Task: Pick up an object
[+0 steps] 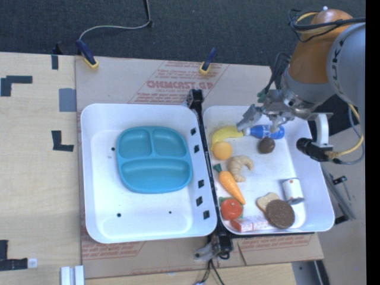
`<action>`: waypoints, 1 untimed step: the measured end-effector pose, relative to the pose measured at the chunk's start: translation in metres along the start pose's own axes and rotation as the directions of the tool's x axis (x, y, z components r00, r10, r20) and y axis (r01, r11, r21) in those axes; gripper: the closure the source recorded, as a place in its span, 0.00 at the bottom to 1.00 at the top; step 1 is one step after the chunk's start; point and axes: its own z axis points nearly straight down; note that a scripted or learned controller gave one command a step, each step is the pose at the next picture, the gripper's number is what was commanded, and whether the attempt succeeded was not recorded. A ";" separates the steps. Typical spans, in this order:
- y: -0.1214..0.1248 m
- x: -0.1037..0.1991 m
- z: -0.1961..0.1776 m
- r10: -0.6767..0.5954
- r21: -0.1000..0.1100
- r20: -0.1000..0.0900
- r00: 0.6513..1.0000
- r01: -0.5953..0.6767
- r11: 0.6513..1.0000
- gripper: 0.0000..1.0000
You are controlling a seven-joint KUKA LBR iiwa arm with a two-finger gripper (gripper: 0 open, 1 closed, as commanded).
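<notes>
My gripper (261, 122) hangs over the upper part of the right bin (317, 189), fingers spread apart and holding nothing. Just beneath lies a small blue object (265, 132), beside a banana (224, 135) and a brown ball (266, 146). It looks light, hard and smooth, maybe slippery; I would grip across its narrow middle.
</notes>
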 end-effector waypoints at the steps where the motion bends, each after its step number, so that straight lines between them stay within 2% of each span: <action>1: 0.034 0.007 0.102 0.000 0.003 0.000 1.000 0.000 1.000 0.00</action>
